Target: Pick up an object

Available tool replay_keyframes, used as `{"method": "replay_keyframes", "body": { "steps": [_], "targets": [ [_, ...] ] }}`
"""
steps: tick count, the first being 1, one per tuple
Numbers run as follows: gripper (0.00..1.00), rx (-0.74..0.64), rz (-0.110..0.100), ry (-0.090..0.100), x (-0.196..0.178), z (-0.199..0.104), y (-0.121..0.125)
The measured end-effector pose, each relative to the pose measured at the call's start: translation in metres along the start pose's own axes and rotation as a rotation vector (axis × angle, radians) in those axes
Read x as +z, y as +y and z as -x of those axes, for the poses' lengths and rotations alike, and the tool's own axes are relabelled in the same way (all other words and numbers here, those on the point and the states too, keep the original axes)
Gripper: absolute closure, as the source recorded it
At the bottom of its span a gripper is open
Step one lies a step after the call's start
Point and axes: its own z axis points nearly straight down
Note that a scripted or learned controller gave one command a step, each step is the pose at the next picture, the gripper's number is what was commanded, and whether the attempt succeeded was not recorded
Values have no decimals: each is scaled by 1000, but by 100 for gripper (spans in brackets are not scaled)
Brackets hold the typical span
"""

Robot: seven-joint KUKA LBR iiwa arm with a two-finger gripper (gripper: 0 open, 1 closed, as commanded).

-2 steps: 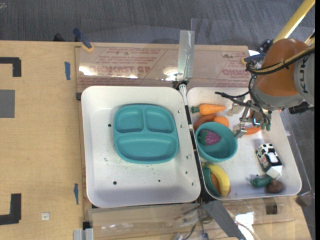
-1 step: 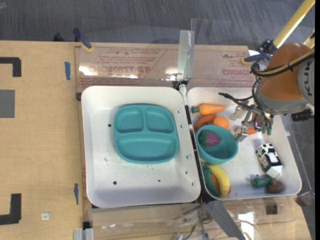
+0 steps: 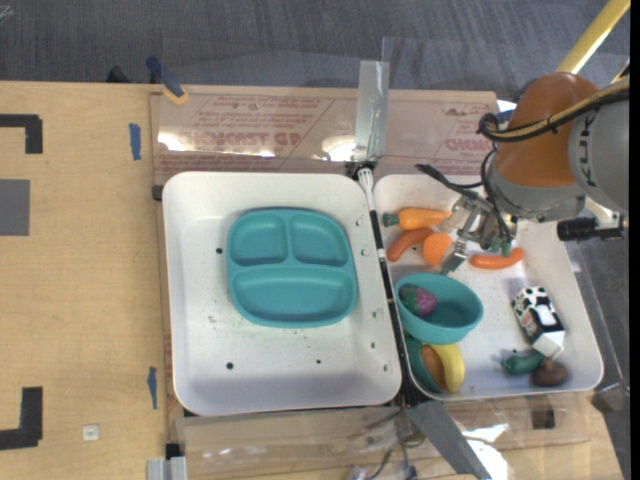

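- While the grey arm with its orange band point(image 3: 545, 133) reaches in from the right, its gripper point(image 3: 470, 240) hangs low over the far half of the right bin point(image 3: 580, 313), among the orange pieces.
- How far the fingers stand apart cannot be told; they are small and blurred against the clutter, and nothing can be seen held between them.
- An orange carrot point(image 3: 422, 216) lies just left of the gripper, its long axis nearly level across the view, pointing toward the bin's left wall.
- Below it a second orange piece point(image 3: 403, 244) slants down to the left, and a round orange fruit point(image 3: 437, 249) sits touching the gripper's left side.
- A red-orange piece point(image 3: 496, 260) lies just right of the gripper, its long axis running left to right.
- A teal bowl point(image 3: 440, 310) sits near the bin's middle-left, with a small purple item point(image 3: 424, 301) inside it.
- A yellow banana point(image 3: 447, 364) lies at the near-left of the bin, just below the bowl.
- A black-and-white carton point(image 3: 538, 320) lies toward the right wall, tilted, with a small green item point(image 3: 518, 364) and a brown one point(image 3: 549, 373) near the front corner.
- The left bin point(image 3: 200, 368) on the desk holds a teal divided plate point(image 3: 292, 268), lying flat near its centre.
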Motion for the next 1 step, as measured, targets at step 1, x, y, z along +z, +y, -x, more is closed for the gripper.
{"method": "replay_keyframes", "body": {
  "steps": [1],
  "targets": [
    [0, 44, 1, 1, -1, -24, -2]
  ]
}}
